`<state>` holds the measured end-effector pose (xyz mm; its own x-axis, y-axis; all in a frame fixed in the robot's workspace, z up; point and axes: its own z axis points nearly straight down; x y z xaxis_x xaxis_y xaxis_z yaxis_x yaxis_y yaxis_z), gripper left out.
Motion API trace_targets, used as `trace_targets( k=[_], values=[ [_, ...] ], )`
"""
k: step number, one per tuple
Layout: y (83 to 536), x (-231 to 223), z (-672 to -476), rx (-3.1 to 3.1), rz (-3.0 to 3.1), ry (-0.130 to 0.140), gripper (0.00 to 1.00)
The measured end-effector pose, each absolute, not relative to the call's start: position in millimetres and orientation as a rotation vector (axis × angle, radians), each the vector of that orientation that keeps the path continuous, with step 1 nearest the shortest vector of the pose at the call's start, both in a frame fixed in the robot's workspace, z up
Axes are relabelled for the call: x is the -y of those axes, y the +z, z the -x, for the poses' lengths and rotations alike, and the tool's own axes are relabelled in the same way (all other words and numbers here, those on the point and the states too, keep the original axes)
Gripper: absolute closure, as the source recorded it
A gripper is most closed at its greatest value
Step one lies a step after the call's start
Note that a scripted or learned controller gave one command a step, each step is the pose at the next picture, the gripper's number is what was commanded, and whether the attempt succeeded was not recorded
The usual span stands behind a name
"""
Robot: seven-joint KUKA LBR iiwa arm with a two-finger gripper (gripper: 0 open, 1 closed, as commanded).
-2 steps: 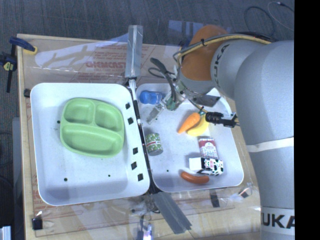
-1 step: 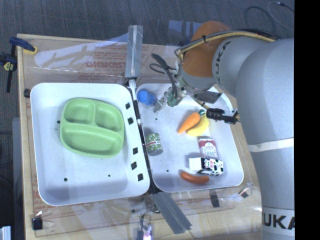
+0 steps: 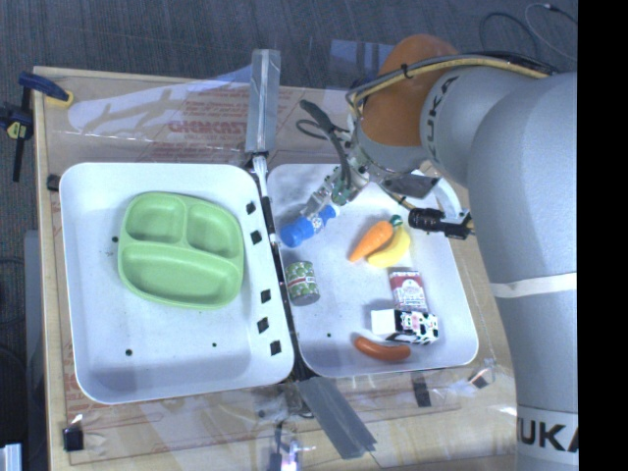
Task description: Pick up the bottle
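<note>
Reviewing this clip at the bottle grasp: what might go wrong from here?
1. The tool meets the bottle at its upper end, not its middle; lifted from there, the bottle may swing or slip out.
2. The bottle lies tilted close to the divider between the bins, so a push could roll it against that wall.
3. The can sits just below; a dropped bottle may knock it.

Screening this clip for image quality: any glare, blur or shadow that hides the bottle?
Camera view: even, soft lighting; faint glare on the plastic sheet behind the bins; bottle sharp enough, its blue base clear; the end effector region is dark and cluttered, so details there are hard to read.
</note>
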<state>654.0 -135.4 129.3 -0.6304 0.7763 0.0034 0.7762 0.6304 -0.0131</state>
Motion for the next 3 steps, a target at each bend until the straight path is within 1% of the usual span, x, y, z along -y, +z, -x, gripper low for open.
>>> trace_targets(
  k=[1, 2, 3],
  values=[
    [114.3, 147.9, -664.7, 2.634, 1.766, -0.032, 1.0],
    [92.0, 155.9, -587.0, 2.526, 1.865, 0.002, 1.0],
    [157.3, 163.0, -579.7, 2.451, 1.964, 0.002, 1.0]
  ],
)
